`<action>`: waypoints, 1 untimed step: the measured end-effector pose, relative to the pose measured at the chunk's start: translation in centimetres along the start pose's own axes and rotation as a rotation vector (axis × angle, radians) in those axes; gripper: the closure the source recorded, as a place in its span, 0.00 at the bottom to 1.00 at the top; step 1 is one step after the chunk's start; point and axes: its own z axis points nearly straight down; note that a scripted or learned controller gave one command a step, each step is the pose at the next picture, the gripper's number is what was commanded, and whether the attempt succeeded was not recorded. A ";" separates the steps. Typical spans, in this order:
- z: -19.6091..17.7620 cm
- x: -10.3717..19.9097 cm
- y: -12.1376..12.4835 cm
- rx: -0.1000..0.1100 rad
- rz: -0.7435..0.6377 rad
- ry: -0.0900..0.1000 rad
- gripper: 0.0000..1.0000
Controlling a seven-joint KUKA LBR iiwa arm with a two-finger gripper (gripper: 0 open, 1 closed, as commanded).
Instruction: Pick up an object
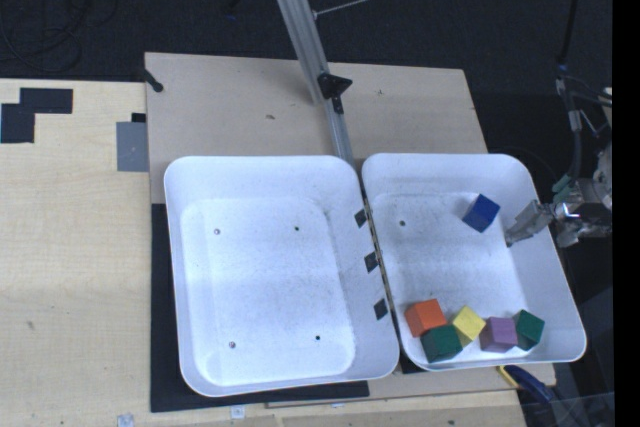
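Observation:
A blue cube [481, 212] lies alone in the upper right part of the right bin [440, 175]. Along that bin's front edge sits a cluster of cubes: orange [425, 315], dark green [441, 344], yellow [468, 323], purple [497, 333] and green [529, 327]. My gripper [522, 224] reaches in from the right, over the bin's right rim. Its tip is just right of the blue cube and a little apart from it. Nothing is seen held in it.
The left bin [190, 215] stands beside the right one, joined by black clips [371, 260]. A slanted metal rail [305, 40] rises behind the bins. Cables and arm parts [585, 155] crowd the right edge.

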 end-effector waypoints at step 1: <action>9.0 -2.2 2.9 0.007 -0.003 0.002 0.00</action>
